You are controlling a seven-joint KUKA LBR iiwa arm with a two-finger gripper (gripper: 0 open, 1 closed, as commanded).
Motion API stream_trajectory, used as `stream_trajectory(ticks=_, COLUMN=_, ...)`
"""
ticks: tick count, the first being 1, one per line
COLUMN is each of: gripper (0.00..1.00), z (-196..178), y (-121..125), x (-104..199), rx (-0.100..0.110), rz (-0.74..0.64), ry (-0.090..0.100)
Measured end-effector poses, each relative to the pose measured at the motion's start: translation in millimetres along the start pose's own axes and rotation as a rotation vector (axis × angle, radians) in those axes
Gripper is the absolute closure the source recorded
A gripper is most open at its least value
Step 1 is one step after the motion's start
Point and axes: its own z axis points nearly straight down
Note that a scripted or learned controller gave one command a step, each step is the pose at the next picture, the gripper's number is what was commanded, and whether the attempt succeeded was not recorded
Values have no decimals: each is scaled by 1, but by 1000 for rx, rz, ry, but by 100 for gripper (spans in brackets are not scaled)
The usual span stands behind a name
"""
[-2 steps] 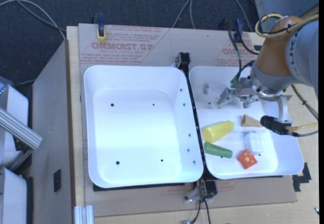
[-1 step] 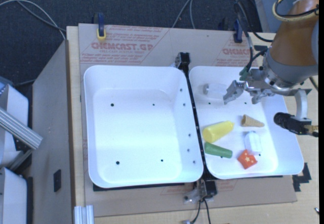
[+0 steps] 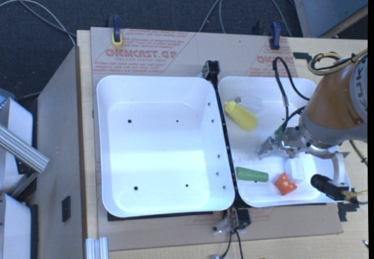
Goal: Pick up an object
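The arm (image 3: 336, 106) reaches over the right bin (image 3: 257, 85), its gripper (image 3: 270, 147) low near the bin's middle — whether the fingers are open or closed cannot be told. A yellow bottle (image 3: 241, 116) lies farther back by the divider. A green piece (image 3: 252, 175) and a red block (image 3: 285, 183) lie nearer. The left bin (image 3: 111, 135) sits beside it on the counter (image 3: 87, 76).

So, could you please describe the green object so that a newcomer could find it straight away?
Start at the right-hand white bin, the one the arm reaches into. The green object lies near that bin's front-left corner, close to the divider. It is long, slim and green, unlike the stubby yellow bottle further back and the small orange-red block beside it.
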Motion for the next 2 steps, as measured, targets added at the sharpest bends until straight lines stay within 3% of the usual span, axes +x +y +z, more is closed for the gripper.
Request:
stream_trajectory(ticks=1, gripper=0, z=24, y=61, x=37, rx=-9, rz=-11, ry=-1)
stream_trajectory(ticks=2, gripper=0, z=24, y=8, x=35, rx=2, rz=-3, ry=2)
